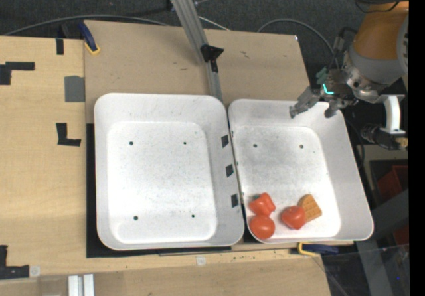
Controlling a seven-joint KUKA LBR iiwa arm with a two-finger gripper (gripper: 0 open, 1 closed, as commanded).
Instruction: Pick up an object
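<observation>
Robotics lab: taped bench (40, 155), white bins (103, 155) (cables trailing).

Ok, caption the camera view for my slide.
Gripper open over right bin; three red objects and a tan one near its front.

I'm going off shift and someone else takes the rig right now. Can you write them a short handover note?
Gripper: open, holding nothing, above the far right corner of the right bin.
Objects: all in the right bin's near end: a red piece, a round red piece, another red piece and a tan block touching it.
Left bin: nothing to pick there.
Done: nothing picked yet.
Left: bring the gripper down the bin to the cluster, grasp one object, lift it.
</observation>
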